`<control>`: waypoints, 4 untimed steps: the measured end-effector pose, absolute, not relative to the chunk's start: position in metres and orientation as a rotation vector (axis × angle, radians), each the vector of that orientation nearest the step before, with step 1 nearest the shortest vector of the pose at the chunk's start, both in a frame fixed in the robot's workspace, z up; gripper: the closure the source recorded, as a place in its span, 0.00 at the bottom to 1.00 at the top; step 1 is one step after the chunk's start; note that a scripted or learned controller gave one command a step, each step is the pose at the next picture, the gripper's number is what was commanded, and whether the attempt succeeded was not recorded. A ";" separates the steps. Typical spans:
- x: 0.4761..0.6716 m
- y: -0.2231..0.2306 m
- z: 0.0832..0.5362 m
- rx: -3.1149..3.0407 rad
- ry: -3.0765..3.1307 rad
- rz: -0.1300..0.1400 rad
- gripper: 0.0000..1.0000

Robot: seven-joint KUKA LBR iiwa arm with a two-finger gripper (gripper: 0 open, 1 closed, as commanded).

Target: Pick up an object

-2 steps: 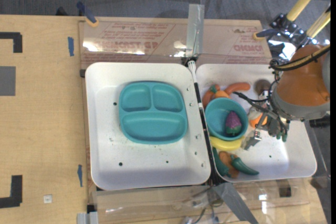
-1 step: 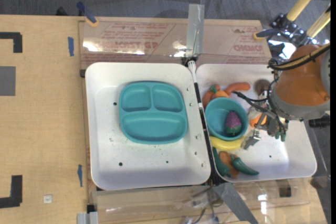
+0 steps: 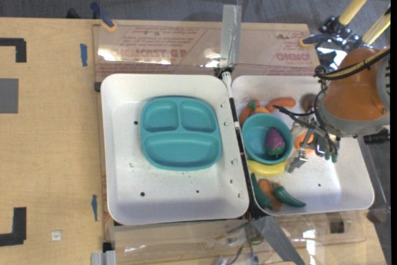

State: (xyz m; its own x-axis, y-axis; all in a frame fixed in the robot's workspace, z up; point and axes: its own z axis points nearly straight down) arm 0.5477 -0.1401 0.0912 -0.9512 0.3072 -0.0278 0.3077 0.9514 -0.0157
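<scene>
Two white bins are set side by side on the desk (image 3: 43, 133), so that things can be lifted from one and put down in the other. The left bin (image 3: 118, 183) carries a teal divided plate (image 3: 180, 133), laid flat near its middle with its three compartments bare. The right bin (image 3: 353, 186) holds the loose things: a teal bowl (image 3: 255, 136) against its left edge, with a purple toy vegetable (image 3: 275, 141) lying inside it and a yellow piece (image 3: 268, 166) showing under its near rim; orange toy food (image 3: 282, 102) lies toward the far left corner, and a green and orange toy cluster (image 3: 276, 194) toward the near left corner. The arm (image 3: 352, 93) is lowered over the right bin, and its pincer (image 3: 315, 144) is seen just right of the bowl, among the small pieces there, which suggests a grasp is being attempted. Whether the pincer is spread or closed, or has hold of anything, cannot be told from this slant.
</scene>
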 end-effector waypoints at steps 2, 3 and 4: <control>0.538 -0.130 0.090 0.890 2.999 -0.001 0.00; 0.621 -0.132 0.129 0.716 3.060 -0.016 0.00; 0.553 -0.146 0.089 0.784 3.029 0.001 0.00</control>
State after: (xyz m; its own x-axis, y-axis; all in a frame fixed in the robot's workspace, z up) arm 0.5533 -0.1462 0.0893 -0.8743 0.4852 -0.0120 0.4852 0.8744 0.0039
